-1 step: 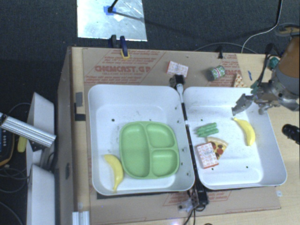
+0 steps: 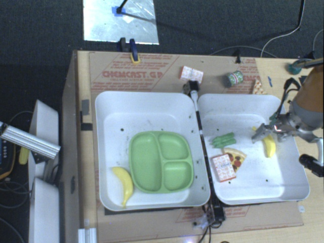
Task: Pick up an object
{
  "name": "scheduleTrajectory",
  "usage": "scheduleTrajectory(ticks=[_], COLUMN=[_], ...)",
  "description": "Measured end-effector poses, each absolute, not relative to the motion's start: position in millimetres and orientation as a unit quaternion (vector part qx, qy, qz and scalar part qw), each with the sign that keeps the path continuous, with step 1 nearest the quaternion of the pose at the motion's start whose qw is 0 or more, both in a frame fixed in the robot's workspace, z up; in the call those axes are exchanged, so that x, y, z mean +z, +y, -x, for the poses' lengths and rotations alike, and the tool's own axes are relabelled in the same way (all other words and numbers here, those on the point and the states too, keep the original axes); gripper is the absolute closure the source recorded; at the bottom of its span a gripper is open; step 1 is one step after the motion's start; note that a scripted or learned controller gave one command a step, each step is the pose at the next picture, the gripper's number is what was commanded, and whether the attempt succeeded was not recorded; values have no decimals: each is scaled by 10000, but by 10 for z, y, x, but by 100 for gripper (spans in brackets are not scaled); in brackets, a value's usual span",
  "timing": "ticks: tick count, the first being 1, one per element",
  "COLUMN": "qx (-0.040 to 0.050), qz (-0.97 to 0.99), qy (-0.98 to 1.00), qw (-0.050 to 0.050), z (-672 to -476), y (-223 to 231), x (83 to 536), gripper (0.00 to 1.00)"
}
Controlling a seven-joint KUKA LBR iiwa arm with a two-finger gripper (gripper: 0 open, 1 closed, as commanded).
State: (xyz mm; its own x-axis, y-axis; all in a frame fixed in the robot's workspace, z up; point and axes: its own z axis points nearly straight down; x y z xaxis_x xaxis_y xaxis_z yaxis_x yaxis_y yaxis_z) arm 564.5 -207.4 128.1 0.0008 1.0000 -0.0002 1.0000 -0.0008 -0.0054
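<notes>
My gripper (image 2: 272, 134) hangs over the right bin (image 2: 253, 189), near its right wall, with its fingers spread open. A small yellow banana-shaped piece (image 2: 270, 148) lies on the bin floor just below and in front of the fingertips; I cannot see it clasped between them. To its left lie a green bean pod (image 2: 223, 139), a pizza slice (image 2: 236, 158) and a red-and-white card (image 2: 223, 167). In the left bin (image 2: 109, 115) sit a green divided plate (image 2: 161, 161) and a yellow banana (image 2: 123, 184) at the front left.
Behind the bins, on the cardboard, lie a small white-and-red packet (image 2: 191, 74) and a green can (image 2: 234, 78). A black divider (image 2: 198, 123) runs between the bins. Cables hang at the right by the arm.
</notes>
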Motion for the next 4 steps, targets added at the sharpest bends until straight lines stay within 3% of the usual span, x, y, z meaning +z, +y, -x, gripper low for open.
scheduleTrajectory(ticks=[1, 2, 3, 4], qx=[-7, 4, -7, 21], qz=[7068, 7058, 7052, 7053], qy=[-7074, -7084, -7090, -7088], qw=[-16, 6, -17, 43], z=[-5560, -5866, -5879, -6658], y=[-2047, -2058, -2064, -1515], x=[1669, 870, 990, 843], gripper=[0, 0, 100, 100])
